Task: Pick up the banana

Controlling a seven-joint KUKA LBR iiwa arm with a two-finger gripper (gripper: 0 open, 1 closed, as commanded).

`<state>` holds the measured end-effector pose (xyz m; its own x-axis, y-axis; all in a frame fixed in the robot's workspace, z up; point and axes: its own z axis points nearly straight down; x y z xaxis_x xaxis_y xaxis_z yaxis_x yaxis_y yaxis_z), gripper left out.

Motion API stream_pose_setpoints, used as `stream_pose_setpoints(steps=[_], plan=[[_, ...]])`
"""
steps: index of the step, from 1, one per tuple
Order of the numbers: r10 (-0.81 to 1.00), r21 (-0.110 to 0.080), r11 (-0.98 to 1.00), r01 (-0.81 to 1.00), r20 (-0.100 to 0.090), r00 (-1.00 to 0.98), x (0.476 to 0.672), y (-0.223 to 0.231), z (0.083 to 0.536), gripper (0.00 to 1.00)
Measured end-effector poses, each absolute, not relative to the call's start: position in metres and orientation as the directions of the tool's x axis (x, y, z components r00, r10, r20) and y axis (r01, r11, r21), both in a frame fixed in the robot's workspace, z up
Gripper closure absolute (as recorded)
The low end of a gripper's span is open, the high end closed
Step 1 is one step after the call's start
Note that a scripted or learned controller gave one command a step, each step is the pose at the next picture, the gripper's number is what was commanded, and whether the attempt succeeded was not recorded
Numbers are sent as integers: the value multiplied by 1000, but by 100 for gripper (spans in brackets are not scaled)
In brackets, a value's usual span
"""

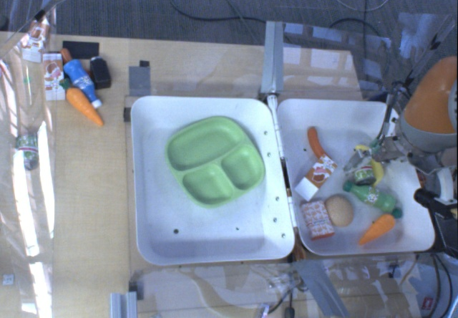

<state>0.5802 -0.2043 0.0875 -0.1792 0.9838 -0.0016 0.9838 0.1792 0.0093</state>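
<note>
Look at the gripper: you see its metal parts crowded over the banana, but you cannot tell how the jaws stand, nor whether they touch the fruit. Most of the banana lies hidden beneath them; a yellow patch shows just below. The green bottle, just under the jaws, has a label too small to read. To their right, the arm is cut off by the frame's edge.
</note>
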Motion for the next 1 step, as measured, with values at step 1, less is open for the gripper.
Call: stream_pose_setpoints(steps=[1], plan=[[984, 19, 180, 983, -6, -180, 584, -205, 101, 100]])
